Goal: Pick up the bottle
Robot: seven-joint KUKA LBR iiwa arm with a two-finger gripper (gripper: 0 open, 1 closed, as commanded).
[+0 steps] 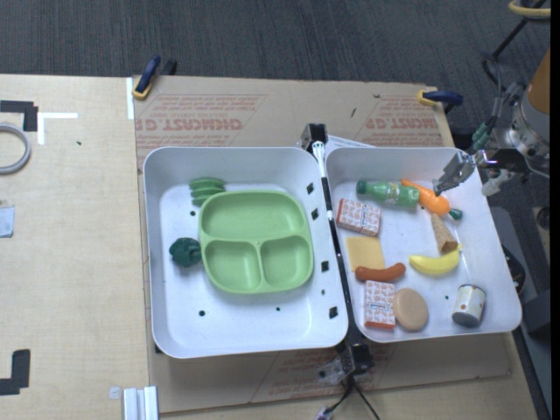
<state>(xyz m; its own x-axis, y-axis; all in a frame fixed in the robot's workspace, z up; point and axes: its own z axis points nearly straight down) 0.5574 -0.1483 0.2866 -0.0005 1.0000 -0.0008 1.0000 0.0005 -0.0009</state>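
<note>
The bottle [389, 192] is green with a white label and lies on its side at the back of the right bin [500, 261], its cap end touching an orange carrot [433, 200]. My gripper [466, 177] hovers over the bin's back right corner, to the right of the bottle and just past the carrot. Its fingers are open and there is nothing between them.
The right bin also holds a banana [436, 262], a sausage [380, 272], a cheese slice [365, 253], two cracker packs [360, 218], a round bun [410, 309], a small can [468, 305] and a cone [442, 231]. The left bin [166, 313] holds a green divided plate [255, 241], broccoli [184, 251] and green beans [207, 187].
</note>
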